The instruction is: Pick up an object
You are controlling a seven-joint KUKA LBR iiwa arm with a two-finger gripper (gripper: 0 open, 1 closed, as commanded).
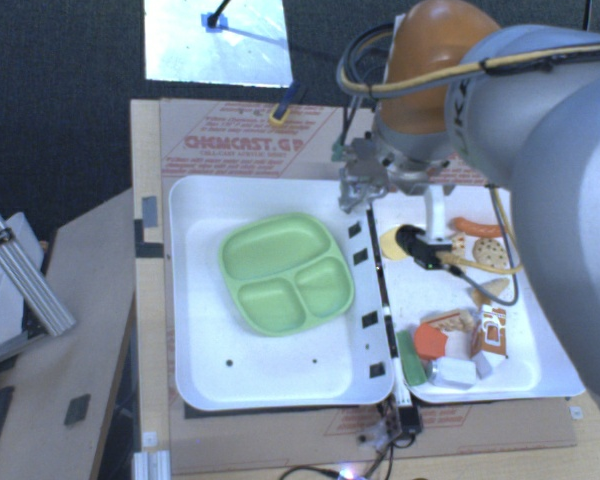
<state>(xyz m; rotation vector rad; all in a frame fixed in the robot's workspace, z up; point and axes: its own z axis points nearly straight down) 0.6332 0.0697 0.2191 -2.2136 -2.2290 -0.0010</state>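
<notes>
My gripper [356, 190] hangs over the far end of the divider between the two bins, below the orange band of the wrist. The right bin [540, 368] holds several small things: a yellow disc [390, 240] just right of the gripper, a red sausage [477, 228], a speckled cookie [490, 254], a tan wedge [490, 289], an orange-red block [430, 341], a red-and-white carton [490, 330], a green strip [410, 358] and a white block [455, 371]. I see nothing held under the gripper.
A green divided plate [285, 273] lies in the middle of the left bin [195, 368]. The big grey arm covers the upper right of the right bin. A shiny sheet [218, 28] lies beyond the bench.
</notes>
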